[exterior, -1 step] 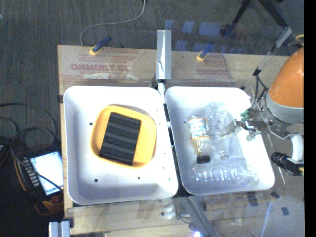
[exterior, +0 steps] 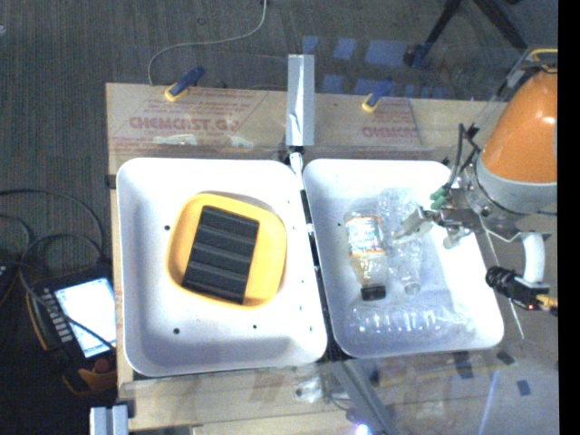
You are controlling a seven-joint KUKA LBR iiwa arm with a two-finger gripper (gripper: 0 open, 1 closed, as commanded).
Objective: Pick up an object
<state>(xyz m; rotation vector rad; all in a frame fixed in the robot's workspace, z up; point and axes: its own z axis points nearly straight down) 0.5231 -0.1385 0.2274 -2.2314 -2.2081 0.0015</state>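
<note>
The right bin [exterior: 471, 329] holds a small packet with a pale label and brownish contents [exterior: 365, 243], a small black piece [exterior: 373, 291] just below it, and crinkled clear plastic wrapping [exterior: 403, 208] around them. A ridged clear plastic strip [exterior: 410, 320] lies along the bin's front. My gripper [exterior: 437, 221] hangs over the right side of this bin, its tip close to the clear wrapping and right of the labelled packet. Nothing is visibly held in it. In the left bin [exterior: 145, 333] lies a yellow block with a black ribbed top [exterior: 222, 252].
The grey arm with its orange band [exterior: 526, 143] reaches in over the right bin's right rim. A metal divider post [exterior: 299, 107] stands behind the seam between the bins. Two clamps [exterior: 184, 82] sit on the back board. A tablet [exterior: 77, 311] lies off the bench at left.
</note>
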